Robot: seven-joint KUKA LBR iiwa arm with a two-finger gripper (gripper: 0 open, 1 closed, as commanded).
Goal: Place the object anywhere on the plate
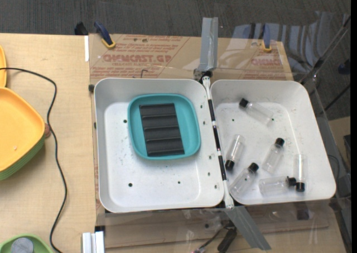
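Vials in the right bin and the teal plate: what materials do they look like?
Vials: look like clear plastic or glass, see-through with glints, black caps probably plastic. Teal plate: seemingly glossy moulded plastic, rounded rim, with a dark ribbed insert, possibly rubber. Bins: white matte plastic, apparently.

Six clear black-capped vials (277, 152) lie scattered in the right bin; the teal plate (191, 126) sits in the left.
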